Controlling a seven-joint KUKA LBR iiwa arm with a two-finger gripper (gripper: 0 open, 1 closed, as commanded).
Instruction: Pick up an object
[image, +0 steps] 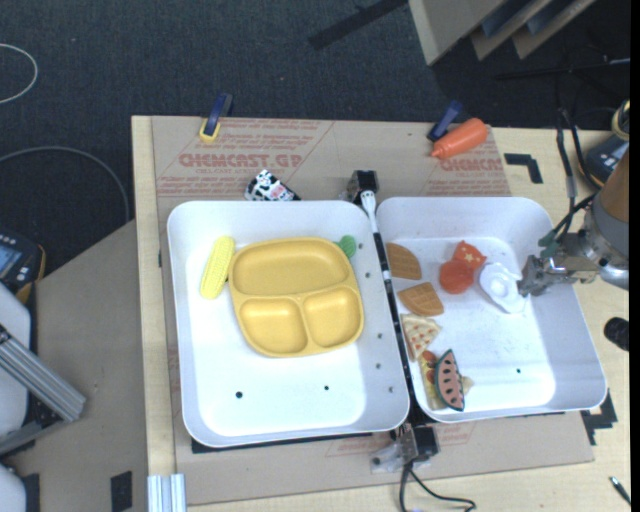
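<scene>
Surface (300, 150), brown, spans mid-frame and bears two white bins side by side. Left bin (200, 400) holds a yellow tray (295, 295) at centre, a corn cob (216, 267) touching the tray's left edge, and a green piece (347, 244) at its upper right corner. Right bin (560, 350) holds, along its left side, bread pieces (405, 262), a pizza slice (420, 333) and a watermelon slice (448, 381); a red fruit (461, 270) and a white object (497, 285) lie in its upper middle. Arm (615, 200) enters at right edge. Tool (532, 277) sits just right of the white object; whether open or closed cannot be told. An orange clamp (460, 138) rests on the surface at upper right.
</scene>
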